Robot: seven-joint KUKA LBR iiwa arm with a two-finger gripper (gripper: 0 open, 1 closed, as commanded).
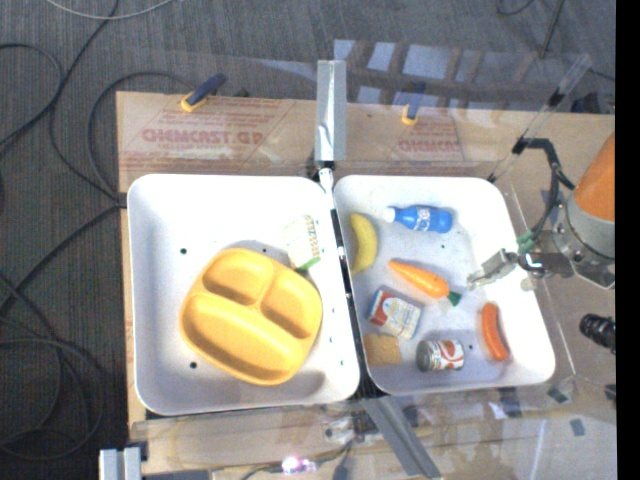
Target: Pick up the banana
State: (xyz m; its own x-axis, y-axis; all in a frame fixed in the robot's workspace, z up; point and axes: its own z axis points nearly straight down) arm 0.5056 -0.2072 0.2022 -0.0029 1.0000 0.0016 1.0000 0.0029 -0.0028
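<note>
The banana point(363, 241) is yellow and lies lengthwise in the right bin point(520, 368), close against its left wall. My gripper point(497, 266) hangs over the right side of the same bin, on the grey arm point(590, 218) that comes in from the right. It is well to the right of the banana, with an orange carrot point(420, 280) lying between them. Nothing shows in the gripper's grasp.
The right bin also holds a blue and white bottle point(420, 218), a red and white packet point(395, 313), a brown biscuit point(381, 348), a small can point(441, 355) and a red sausage point(492, 331). The left bin point(160, 228) holds a yellow divided plate point(252, 313) and a white and green item point(303, 241).
</note>
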